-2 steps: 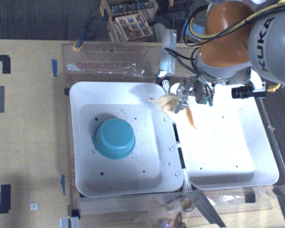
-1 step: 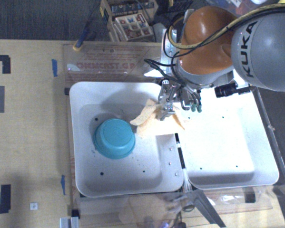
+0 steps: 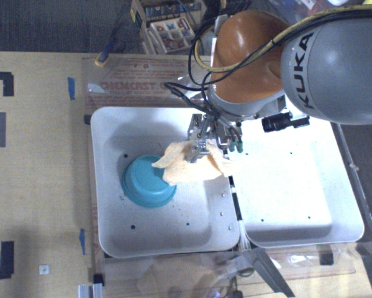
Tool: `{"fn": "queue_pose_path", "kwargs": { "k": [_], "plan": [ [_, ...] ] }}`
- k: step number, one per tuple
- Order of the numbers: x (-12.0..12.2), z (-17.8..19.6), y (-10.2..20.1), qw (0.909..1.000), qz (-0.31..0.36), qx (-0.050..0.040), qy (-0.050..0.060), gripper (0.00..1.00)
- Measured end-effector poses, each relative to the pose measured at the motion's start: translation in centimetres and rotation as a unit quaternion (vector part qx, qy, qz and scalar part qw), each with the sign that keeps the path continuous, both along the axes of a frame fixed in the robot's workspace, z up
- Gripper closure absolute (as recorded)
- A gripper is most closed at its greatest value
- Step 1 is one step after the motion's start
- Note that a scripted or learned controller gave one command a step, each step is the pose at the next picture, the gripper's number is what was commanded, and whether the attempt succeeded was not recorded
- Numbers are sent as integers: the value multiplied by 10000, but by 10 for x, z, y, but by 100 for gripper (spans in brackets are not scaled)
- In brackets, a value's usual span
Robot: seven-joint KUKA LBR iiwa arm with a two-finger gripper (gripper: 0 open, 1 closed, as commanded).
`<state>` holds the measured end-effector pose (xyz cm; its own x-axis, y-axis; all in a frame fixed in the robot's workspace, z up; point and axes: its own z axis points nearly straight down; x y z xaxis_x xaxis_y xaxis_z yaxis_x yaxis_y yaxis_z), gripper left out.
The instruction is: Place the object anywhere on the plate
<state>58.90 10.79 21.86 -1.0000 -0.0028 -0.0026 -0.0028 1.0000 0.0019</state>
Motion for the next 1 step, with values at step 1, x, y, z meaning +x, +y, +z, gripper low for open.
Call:
{"fn": "queue_pose_path", "kwargs": {
  "k": [1],
  "plan": [
    [0, 0, 0, 10000, -4, 1, -3, 0]
  ]
}}
